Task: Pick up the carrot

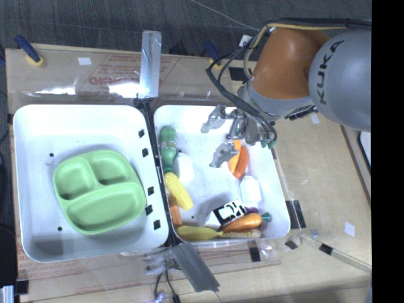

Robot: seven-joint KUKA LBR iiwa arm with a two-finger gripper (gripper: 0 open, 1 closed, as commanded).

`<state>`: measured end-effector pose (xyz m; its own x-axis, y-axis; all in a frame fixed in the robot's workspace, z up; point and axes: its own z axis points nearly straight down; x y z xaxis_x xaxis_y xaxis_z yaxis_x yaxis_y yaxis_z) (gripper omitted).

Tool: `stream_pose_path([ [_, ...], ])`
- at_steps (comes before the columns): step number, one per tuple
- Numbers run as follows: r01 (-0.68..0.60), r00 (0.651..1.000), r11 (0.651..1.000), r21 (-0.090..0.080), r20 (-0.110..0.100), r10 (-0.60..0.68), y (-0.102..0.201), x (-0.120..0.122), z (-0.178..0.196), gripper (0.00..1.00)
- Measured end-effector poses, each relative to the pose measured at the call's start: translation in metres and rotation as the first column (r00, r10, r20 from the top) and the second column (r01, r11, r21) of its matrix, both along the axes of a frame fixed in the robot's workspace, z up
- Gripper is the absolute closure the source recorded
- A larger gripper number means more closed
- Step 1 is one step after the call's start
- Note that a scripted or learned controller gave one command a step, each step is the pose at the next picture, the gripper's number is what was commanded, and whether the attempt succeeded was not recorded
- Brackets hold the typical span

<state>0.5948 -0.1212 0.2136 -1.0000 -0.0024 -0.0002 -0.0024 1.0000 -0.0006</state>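
Observation:
An orange carrot [239, 161] lies in the right bin [271, 169] near its right wall, pointing toward the near side. My gripper [216, 139] hangs over the upper middle of that bin. It is open, with one finger [212, 121] toward the far wall and the other finger [221, 156] just left of the carrot. Nothing sits between the fingertips. I cannot tell whether the near finger touches the carrot. A second orange carrot-like piece with a green tip [243, 221] lies along the near wall.
The right bin also holds a green cucumber [167, 144], a corn cob [178, 190], a white bottle [250, 190], a black-and-white item [228, 212] and a yellow banana [197, 233]. A green divided plate [98, 188] rests in the left bin [31, 137].

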Motion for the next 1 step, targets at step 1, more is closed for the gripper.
stream_pose_path([
  [1,-0.053,0.999,0.999,0.001,-0.005,0.053,-0.0735,0.0389,-0.0658,0.00],
])
